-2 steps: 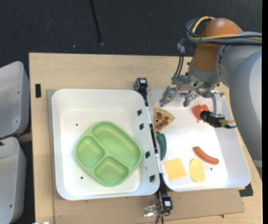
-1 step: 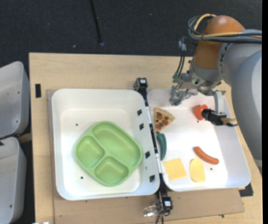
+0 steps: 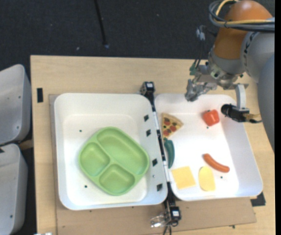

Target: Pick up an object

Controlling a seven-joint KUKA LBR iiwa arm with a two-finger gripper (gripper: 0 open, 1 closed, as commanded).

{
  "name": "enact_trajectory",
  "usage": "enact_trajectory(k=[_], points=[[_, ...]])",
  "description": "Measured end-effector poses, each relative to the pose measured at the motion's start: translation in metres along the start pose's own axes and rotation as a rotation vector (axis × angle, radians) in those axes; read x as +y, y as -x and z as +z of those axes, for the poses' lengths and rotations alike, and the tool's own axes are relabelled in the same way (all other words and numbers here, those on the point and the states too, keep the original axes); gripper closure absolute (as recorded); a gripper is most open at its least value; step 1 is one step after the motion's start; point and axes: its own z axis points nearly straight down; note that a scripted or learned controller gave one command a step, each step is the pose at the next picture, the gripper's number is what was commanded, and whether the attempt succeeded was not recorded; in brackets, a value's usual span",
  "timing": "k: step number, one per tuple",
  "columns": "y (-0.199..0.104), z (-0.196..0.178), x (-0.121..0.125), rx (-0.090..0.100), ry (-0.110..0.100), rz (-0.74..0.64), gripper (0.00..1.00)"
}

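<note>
Grey gripper (image 3: 193,94) — at bin (image 3: 195,135) rim (right).

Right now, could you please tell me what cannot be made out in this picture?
Green thing, camera view: tight against the right bin's edge; too small to name.
Red thing, camera view: too small and blurred to name.
Pincer, camera view: blurred; its height above that bin cannot be judged.

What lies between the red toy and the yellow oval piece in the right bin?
A toy sausage lies aslant between them, as the camera view shows.
</note>
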Motion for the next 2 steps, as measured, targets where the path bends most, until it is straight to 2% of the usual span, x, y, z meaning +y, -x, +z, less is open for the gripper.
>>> enact_trajectory(k=[1, 2], points=[[0.001, 0.004, 0.001, 0.0, -0.005, -0.001, 1.0], [-0.051, -0.008, -0.004, 0.002, -0.007, -0.006, 1.0]])
